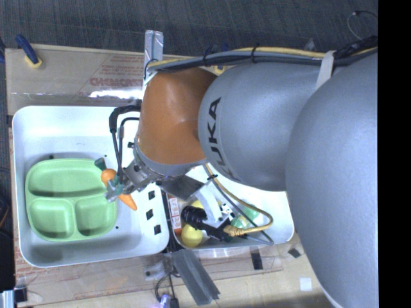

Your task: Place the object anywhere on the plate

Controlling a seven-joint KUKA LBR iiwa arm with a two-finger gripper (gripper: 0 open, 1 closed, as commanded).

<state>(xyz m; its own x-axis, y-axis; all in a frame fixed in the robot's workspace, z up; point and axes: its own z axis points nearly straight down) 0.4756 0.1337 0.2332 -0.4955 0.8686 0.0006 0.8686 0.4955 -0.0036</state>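
Pinching a small orange carrot between the fingers of the gripper, at the right rim of the green divided plate inside the left white bin. Lying with long axis slanted, upper-left to lower-right, tip off the plate's edge. Needing, by judgement, only a short shift leftward over a compartment before letting go.

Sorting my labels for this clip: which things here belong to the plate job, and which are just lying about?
Job:
- green plate, in the left bin
- carrot, at the plate's right edge
- gripper, at the carrot

Lying about:
- yellow fruit, in the right bin
- blue clamp on the bench
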